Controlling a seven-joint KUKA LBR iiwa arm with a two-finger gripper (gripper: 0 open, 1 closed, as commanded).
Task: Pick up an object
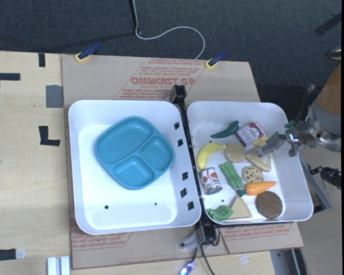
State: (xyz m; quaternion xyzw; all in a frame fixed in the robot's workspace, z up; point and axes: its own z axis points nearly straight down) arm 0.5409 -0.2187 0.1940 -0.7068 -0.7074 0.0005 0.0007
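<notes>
While your claw (270, 146) hung low at three o'clock over the right white bin (286, 119), its grip unreadable, nothing looked lifted yet; picking remained.

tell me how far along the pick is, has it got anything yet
Done: the gripper has reached the right bin, low over the toy food near its right wall. In hand: nothing visibly lifted. The banana, carrot and the rest lie in the bin. Left: grasp an item and raise it.
</notes>
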